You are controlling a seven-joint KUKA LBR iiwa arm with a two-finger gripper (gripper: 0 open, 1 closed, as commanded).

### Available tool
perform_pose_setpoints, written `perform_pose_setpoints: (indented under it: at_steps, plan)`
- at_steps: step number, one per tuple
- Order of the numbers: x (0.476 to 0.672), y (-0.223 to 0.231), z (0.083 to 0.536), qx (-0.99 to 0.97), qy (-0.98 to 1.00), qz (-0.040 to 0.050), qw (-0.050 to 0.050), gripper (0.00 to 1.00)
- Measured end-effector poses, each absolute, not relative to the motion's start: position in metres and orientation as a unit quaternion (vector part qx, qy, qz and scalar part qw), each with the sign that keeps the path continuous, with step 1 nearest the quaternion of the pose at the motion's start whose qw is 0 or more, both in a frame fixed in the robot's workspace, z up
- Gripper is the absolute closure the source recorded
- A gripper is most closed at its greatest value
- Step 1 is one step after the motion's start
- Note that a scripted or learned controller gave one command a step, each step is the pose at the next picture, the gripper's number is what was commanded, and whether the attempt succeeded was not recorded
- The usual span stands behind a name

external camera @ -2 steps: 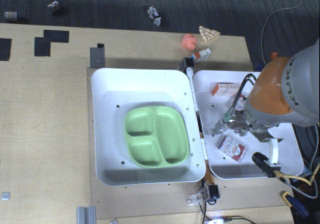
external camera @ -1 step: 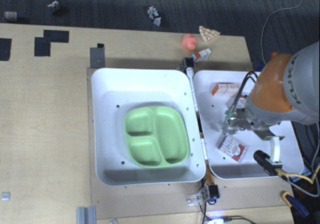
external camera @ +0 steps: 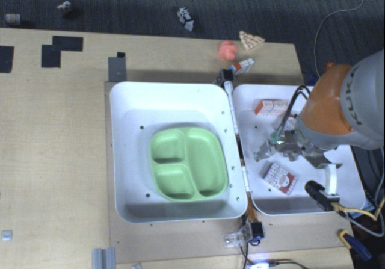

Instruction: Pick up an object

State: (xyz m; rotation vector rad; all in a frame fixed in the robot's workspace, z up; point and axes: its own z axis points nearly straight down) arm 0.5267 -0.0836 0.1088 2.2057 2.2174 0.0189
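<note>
The right bin (external camera: 264, 201) holds a small red-and-white box (external camera: 269, 107) near its far wall. A flat packet with a red pattern (external camera: 280, 177) lies near its front. My gripper (external camera: 266, 151) hangs low over the middle of this bin, between the two, just above and left of the packet. The grey arm with its orange band (external camera: 328, 108) covers the right part of the bin. I see nothing held in the gripper.
The left bin (external camera: 129, 141) holds a green divided plate (external camera: 187, 162). On the bench behind the bins lie a pink ball (external camera: 227, 50), a triangular toy (external camera: 251, 40) and a small tube (external camera: 242, 67). Cables run along the front right corner.
</note>
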Motion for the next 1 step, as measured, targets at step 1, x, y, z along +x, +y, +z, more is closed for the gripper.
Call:
perform_pose_setpoints:
  at_steps: [1]
  plan:
    - [0.4902,-0.0897,0.0873,0.706,0.708,0.0038,0.005,0.0]
